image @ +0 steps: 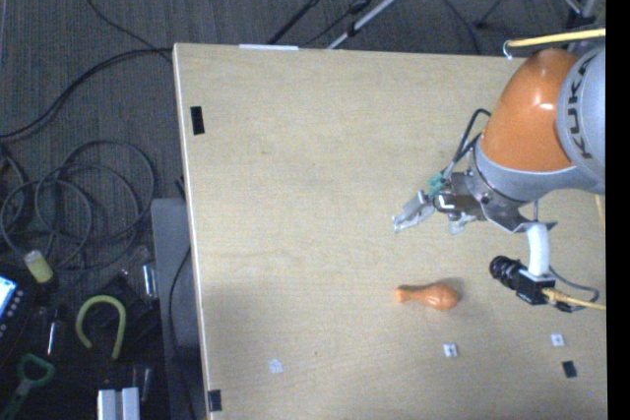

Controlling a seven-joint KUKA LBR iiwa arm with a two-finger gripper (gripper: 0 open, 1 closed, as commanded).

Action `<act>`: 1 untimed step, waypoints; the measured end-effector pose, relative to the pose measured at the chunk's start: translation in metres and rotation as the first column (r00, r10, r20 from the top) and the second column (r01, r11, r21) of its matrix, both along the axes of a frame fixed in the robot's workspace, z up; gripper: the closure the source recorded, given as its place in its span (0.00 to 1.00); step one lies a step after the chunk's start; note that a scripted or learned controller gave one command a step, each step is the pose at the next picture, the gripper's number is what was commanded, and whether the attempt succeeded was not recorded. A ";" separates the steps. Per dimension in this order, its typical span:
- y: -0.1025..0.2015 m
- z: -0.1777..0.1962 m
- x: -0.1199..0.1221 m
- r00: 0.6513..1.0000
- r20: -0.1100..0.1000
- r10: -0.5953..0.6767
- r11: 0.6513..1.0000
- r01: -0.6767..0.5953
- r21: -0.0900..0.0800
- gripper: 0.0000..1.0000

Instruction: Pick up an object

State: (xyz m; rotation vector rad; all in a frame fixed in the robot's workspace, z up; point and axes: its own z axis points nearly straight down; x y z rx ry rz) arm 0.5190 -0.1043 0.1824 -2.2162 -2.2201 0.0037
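- Basically one target: orange bulb-shaped object (429, 295) lies flat on the bare tabletop (295, 211), lower right of centre, touching nothing.
- Long axis runs roughly left-right, narrow neck to view-left, fat end to view-right.
- Gripper (413, 214) hangs above it in view, near but apart; object sits down-view and slightly right of the tips.
- Fingers look spread, nothing between them.
- Likely needs a move down-view plus descent, closing across the short axis.
- Gripper height off the surface is hard to judge; arm cut off at right.
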 end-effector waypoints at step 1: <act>-0.108 -0.071 0.045 0.994 0.001 -0.109 0.994 0.109 -0.003 0.00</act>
